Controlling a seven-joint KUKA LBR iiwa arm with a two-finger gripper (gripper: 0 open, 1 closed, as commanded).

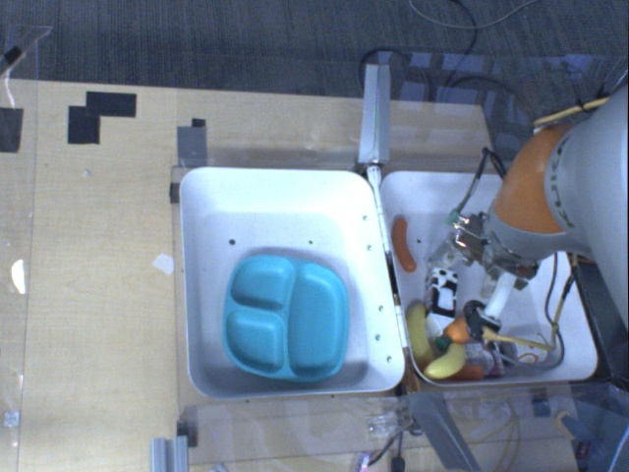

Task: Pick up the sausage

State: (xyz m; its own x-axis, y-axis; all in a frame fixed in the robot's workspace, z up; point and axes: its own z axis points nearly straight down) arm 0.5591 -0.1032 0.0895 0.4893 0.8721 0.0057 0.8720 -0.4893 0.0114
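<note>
**My gripper (454, 254) hangs over the right bin (423, 200), the sausage (402, 244) just beside it.**

The sausage lies lengthwise along that bin's left wall, apart from my gripper. I cannot tell whether the gripper is spread or pressed together. Toward the near corner crowd a black-and-white toy (444, 291), two bananas (420, 330) and a small orange piece (457, 330). A blue divided plate (288, 315) sits in the left bin (275, 205).
</note>
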